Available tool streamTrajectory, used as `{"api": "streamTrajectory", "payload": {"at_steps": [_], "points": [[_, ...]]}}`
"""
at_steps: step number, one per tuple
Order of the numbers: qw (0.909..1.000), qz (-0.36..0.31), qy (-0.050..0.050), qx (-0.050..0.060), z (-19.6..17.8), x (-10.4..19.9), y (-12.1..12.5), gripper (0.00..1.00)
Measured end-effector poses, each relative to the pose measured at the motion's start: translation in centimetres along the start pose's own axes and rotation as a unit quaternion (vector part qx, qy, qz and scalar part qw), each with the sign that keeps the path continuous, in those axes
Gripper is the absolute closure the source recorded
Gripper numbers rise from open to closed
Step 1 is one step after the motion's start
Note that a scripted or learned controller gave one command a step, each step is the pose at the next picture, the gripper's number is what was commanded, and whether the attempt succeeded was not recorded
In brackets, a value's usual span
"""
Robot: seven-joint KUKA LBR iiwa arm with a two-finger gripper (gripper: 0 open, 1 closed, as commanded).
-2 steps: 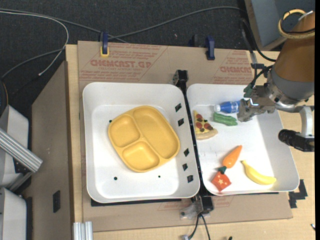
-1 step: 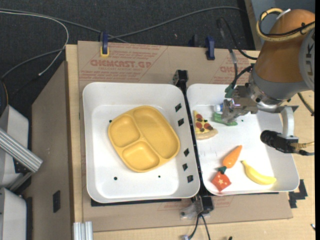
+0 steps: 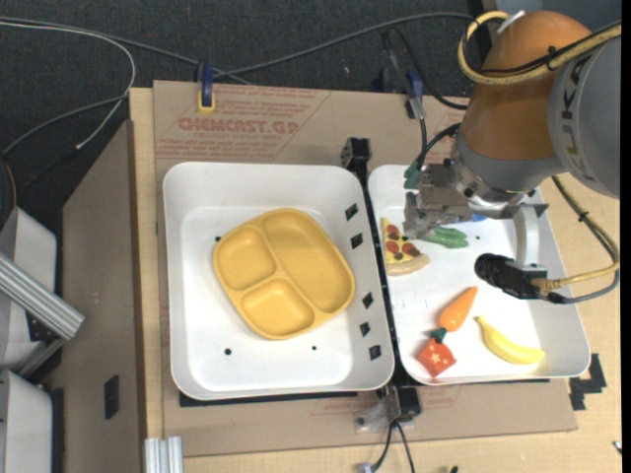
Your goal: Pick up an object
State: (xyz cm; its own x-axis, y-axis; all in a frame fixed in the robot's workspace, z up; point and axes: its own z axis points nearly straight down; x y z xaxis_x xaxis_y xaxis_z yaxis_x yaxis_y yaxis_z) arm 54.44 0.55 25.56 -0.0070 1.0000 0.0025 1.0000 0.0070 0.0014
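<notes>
The right bin [image 3: 567, 358] holds a pizza slice [image 3: 402, 250] at its left side, a green vegetable [image 3: 449, 236], an orange carrot [image 3: 457, 307], a yellow banana [image 3: 509, 344] and a red strawberry-like piece [image 3: 437, 355]. My gripper [image 3: 421, 227] hangs low over the bin's upper left part, just above the pizza slice and beside the green vegetable. Its fingertips are hard to make out against the bin, and I see nothing clearly held between them.
The left bin [image 3: 187, 343] carries a yellow divided plate [image 3: 283, 272]. A row of black clips runs along the divider [image 3: 365, 254] between the bins. Cardboard and cables lie behind the bins.
</notes>
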Motion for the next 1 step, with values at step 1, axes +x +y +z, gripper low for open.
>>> {"api": "streamTrajectory", "payload": {"at_steps": [1], "points": [[1.0,0.0,0.0,0.001,-0.07,4.96,-0.56,1.0]]}}
